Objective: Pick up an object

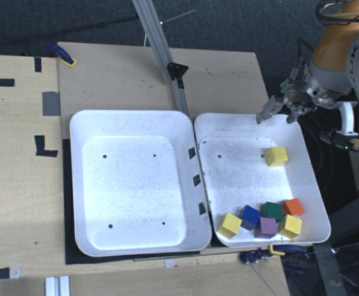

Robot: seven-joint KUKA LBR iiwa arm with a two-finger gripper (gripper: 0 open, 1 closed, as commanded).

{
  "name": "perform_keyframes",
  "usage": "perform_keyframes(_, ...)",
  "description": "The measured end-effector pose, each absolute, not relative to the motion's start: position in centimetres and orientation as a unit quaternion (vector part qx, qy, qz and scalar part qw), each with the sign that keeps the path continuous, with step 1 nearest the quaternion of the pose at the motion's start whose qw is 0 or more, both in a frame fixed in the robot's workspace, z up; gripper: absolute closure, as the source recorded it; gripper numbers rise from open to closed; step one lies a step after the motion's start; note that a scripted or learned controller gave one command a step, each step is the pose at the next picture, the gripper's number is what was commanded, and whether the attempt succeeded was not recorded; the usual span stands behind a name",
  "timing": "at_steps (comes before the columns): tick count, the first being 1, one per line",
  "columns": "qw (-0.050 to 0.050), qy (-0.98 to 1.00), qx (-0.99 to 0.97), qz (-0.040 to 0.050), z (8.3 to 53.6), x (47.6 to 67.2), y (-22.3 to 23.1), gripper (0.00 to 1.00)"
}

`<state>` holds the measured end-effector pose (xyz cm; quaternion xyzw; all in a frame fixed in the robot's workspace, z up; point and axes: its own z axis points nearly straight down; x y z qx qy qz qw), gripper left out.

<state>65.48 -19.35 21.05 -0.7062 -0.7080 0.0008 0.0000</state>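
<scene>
Hovering over the far right corner of the right bin (309, 184), the pincer (278, 113) hangs from the grey arm (337, 48) that reaches in from the right, and its two fingers stand spread apart with nothing between them; one fingertip points down toward the bin's far rim on the left, the other sits just to the right of it. Below and nearer lies a yellow cube (276, 156), alone on the bin floor, well apart from the rest. Along the near edge of the same bin a cluster of blocks sits close together: a second yellow block (229, 225) at the left end, a blue block (250, 216) just beside it, a purple block (267, 226) near the middle, a green block (271, 210) just behind the purple one, an orange block (294, 206) to the right of the green, and a third yellow block (291, 226) at the near right. The left bin (81, 165) lies side by side with the right one, their rims touching down the middle. Both rest on a pale wooden worktop (19, 184), where a slanted metal bar (158, 36) runs from the far side toward the gap between the bins.
</scene>
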Motion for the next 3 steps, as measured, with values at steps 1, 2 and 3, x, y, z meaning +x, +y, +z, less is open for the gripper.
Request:
perform_keyframes(1, 0.000, -0.708, -0.706, 0.0012, 21.1, 65.5, -19.4, 0.00)
perform_keyframes(2, 0.001, -0.708, -0.706, 0.0021, 15.7, 66.3, -19.7, 0.00)
perform_keyframes(3, 0.002, -0.708, -0.707, 0.0026, 10.4, 66.6, -20.5, 0.00)
